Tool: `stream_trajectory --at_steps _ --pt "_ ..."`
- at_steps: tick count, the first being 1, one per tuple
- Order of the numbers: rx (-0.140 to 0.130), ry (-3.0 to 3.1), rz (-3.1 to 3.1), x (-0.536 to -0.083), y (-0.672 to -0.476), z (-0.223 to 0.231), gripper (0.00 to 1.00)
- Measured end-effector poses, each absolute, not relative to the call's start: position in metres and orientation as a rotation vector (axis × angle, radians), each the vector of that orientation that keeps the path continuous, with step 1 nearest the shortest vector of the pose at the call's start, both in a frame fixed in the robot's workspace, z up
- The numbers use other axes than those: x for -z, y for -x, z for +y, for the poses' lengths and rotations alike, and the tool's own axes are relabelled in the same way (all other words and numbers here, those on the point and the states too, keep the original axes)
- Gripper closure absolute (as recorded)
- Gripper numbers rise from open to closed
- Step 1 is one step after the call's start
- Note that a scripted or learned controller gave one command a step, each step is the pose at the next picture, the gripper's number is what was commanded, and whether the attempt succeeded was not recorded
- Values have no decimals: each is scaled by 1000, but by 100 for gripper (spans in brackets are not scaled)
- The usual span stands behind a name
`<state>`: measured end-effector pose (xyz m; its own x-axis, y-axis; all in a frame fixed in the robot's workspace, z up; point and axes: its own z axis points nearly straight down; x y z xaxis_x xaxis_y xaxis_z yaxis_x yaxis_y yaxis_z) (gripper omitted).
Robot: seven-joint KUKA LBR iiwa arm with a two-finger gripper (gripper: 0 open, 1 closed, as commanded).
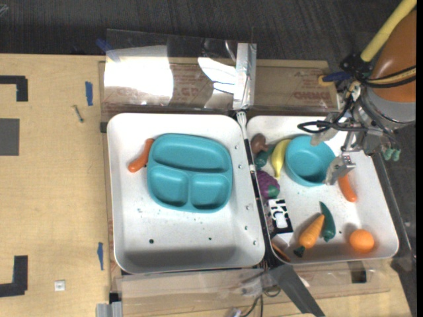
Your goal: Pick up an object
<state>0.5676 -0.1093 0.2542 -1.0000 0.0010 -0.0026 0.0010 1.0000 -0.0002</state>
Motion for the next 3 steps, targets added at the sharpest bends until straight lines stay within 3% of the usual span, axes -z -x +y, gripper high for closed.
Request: stream_trajectory --at_steps 1,2,3 --pt "-3 82 3144 -101 -571 -142 0" --pt "1 103 3134 -92 -575 -120 0" --pt "0 -409 3102 -90 -571 -103 0"
